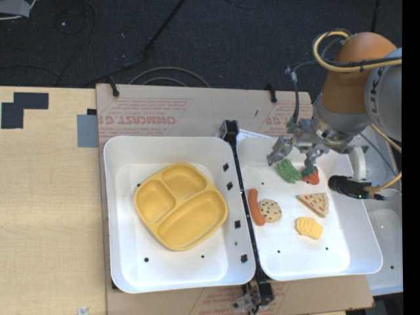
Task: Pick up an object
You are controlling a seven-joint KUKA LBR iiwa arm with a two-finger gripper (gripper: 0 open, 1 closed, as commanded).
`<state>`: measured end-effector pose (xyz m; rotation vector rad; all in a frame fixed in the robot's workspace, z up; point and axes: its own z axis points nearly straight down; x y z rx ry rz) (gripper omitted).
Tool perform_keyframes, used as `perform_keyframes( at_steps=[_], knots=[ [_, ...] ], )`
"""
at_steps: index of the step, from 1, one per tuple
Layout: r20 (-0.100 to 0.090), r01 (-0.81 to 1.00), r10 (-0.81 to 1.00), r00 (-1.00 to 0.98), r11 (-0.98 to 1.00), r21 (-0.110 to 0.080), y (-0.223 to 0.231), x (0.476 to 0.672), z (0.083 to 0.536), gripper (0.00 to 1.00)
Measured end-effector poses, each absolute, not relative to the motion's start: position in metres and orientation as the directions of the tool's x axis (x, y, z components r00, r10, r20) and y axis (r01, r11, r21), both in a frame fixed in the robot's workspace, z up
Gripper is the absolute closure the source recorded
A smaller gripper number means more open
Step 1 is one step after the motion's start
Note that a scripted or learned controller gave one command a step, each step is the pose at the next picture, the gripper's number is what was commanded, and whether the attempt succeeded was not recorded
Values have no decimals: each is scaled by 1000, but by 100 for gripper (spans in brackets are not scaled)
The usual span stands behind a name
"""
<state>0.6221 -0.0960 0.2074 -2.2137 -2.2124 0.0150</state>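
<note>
Green toy (287, 170) just below the claw (296, 151) — fingers spread, nothing between them.

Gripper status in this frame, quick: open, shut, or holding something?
Gripper: open, fingers spread above the green toy and the red piece in the right bin, nothing between them.
</note>
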Motion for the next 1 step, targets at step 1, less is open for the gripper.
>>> perform_keyframes(
  at_steps=[1],
  knots=[
    [0,1000,1000,-1,1,-1,-96,625,215,0]
  ],
)
